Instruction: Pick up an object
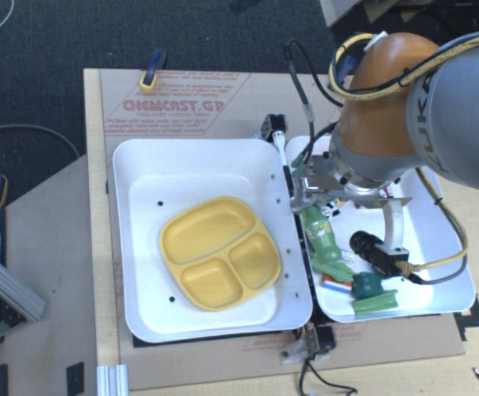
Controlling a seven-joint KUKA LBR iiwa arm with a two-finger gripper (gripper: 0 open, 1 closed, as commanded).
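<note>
My gripper hangs low over the left side of the right bin, close to the wall shared with the left bin. Just below it lies a pale green object, stretched along that wall; its top end reaches up under the gripper. I cannot see whether the gripper touches or holds it. Toward the bin's front lie a dark teal object, a green flat piece and a thin red and blue item.
The left bin holds a yellow three-compartment plate. The grey arm with its orange band covers the back of the right bin. A printed cardboard sheet lies behind the bins.
</note>
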